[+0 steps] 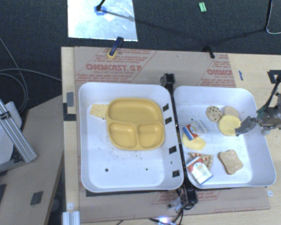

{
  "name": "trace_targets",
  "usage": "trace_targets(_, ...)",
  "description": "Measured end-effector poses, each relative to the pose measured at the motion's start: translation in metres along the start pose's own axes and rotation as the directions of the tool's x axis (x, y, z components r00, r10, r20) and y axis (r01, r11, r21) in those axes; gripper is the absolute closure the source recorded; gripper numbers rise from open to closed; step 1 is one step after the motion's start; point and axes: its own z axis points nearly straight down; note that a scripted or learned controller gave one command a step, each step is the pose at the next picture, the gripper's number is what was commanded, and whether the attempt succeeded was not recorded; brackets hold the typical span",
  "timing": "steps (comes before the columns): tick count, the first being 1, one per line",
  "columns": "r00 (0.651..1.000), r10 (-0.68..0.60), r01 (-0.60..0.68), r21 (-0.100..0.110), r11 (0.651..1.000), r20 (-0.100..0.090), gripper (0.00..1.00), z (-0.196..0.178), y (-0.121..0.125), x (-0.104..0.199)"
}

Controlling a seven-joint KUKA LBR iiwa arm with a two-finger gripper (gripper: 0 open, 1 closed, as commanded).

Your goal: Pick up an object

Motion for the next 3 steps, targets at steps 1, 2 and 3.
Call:
trace_targets(1, 1.000, -0.004, 0.004, 0.005, 1.000, -0.002, 0.00, 0.101, 0.044, -0.002)
trace_targets(2, 1.000, -0.004, 0.004, -0.003, 1.000, 0.001, 0.00, 0.144, 0.099, -0.017)
trace_targets(3, 1.000, -0.007, 0.007, -0.005, 1.000, 0.000, 0.00, 0.141, 0.146, 0.034)
